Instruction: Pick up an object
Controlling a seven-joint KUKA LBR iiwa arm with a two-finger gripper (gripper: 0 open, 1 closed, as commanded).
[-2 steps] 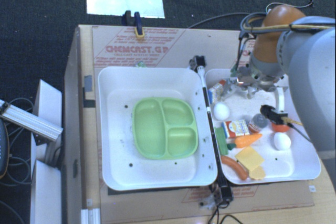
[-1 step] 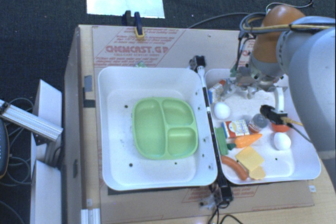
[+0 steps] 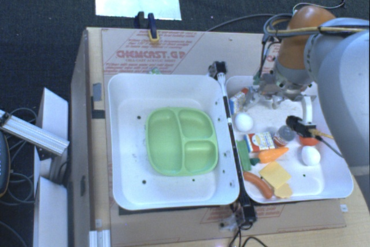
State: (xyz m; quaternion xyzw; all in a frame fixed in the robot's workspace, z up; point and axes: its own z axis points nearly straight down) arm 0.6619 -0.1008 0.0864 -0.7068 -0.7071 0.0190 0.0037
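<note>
My gripper (image 3: 261,98) hangs over the far left part of the right bin (image 3: 341,182), low above its floor. Nothing shows between its tips. Just in front of it lies a white egg (image 3: 244,122), apart from the gripper. Nearer the front are an orange-and-white carton (image 3: 261,140), a carrot (image 3: 273,154), a grey can (image 3: 284,135), a second egg (image 3: 310,155), yellow cheese slices (image 3: 276,175) and a sausage (image 3: 258,184). A green item (image 3: 243,153) lies along the bin's left wall.
The left bin (image 3: 124,124) holds a green divided plate (image 3: 181,141). A small blue item (image 3: 232,106) sits by the divider, left of the gripper. The grey arm (image 3: 341,66) covers the right bin's far right corner.
</note>
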